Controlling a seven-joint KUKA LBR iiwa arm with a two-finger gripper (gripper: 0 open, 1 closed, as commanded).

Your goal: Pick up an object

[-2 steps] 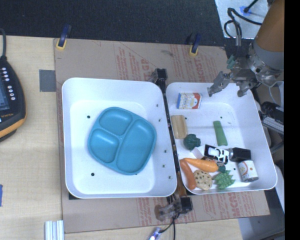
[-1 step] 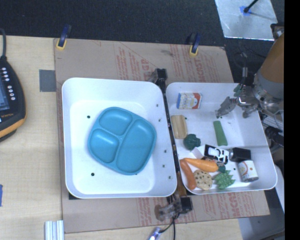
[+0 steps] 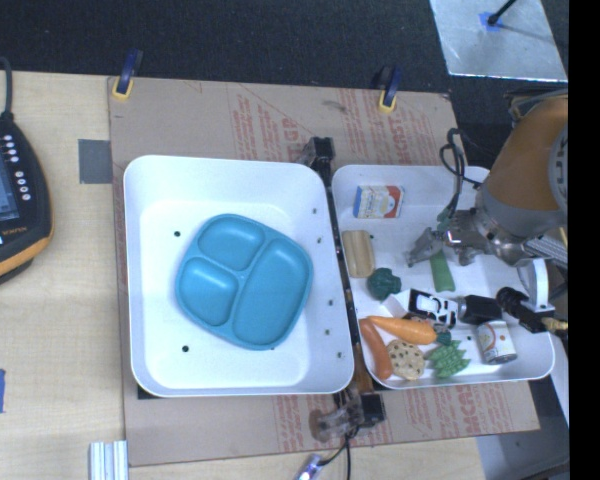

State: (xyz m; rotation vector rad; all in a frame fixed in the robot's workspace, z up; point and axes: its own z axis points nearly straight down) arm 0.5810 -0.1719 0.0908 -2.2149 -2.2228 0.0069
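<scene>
My gripper [image 3: 442, 252] hangs over the upper middle of the right bin [image 3: 420, 178], its grey fingers spread open. A green stick [image 3: 441, 273] lies just below and between the fingertips, resting on the bin floor, with no grip on it. Around it lie a small white and blue carton [image 3: 378, 202], a tan wooden block [image 3: 358, 253], a dark green lump [image 3: 384, 284], a black and white piece [image 3: 435, 307], a carrot [image 3: 405, 328], a cookie [image 3: 406, 359] and a small can [image 3: 496, 342].
The left bin [image 3: 150, 188] holds a blue divided plate [image 3: 244, 280]. A teach pendant [image 3: 5, 193] lies at the bench's left edge. The arm's orange and grey body [image 3: 528, 168] covers the right bin's far right corner. Clamps [image 3: 126, 73] [image 3: 386, 86] hold the cardboard at the back.
</scene>
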